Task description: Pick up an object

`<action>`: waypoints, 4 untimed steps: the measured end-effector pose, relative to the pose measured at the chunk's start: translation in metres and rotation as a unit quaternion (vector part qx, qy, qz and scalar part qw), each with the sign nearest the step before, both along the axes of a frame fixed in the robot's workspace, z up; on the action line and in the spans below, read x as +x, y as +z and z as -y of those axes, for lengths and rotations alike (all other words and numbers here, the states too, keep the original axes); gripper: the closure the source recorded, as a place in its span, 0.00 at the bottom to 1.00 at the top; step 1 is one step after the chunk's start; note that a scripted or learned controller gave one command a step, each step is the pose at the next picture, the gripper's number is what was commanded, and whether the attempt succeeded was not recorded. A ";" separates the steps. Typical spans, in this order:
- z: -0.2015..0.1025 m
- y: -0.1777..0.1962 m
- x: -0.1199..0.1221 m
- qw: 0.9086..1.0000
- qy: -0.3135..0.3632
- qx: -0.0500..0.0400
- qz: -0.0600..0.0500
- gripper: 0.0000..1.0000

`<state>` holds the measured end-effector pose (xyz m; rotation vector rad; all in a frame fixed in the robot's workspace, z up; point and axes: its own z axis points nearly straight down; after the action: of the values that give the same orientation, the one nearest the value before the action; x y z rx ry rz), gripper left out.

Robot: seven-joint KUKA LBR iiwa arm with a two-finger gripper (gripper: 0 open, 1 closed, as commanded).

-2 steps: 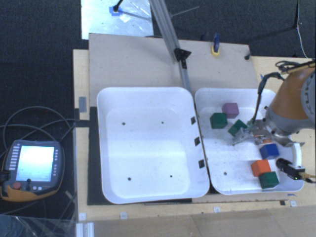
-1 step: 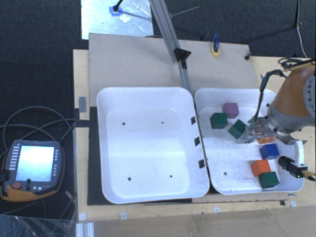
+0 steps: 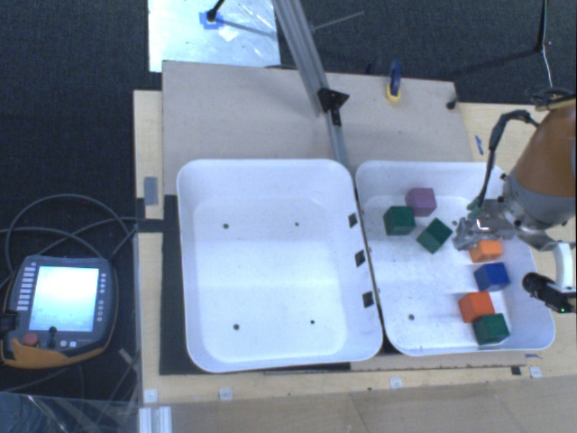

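Right bin (image 3: 397, 332) holds small blocks: purple (image 3: 421, 199), two green (image 3: 398, 219) (image 3: 434, 235) near its top; orange (image 3: 486, 251), blue (image 3: 491, 276), orange (image 3: 476, 306), green (image 3: 491, 329) down its right side.

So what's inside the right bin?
The right bin holds blocks: a purple one, three green, a blue and an orange. Another orange block sits partly covered by the pincer.

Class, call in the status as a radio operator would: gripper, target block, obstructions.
Gripper low in right bin, over small orange block. No hold confirmed. Blue block crowds close behind.
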<state>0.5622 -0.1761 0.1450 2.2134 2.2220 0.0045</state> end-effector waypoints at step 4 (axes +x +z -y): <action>-0.160 0.056 0.022 1.000 0.003 0.002 -0.002 1.00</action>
<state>0.5841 -0.0159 0.2015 2.2091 2.2331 0.0053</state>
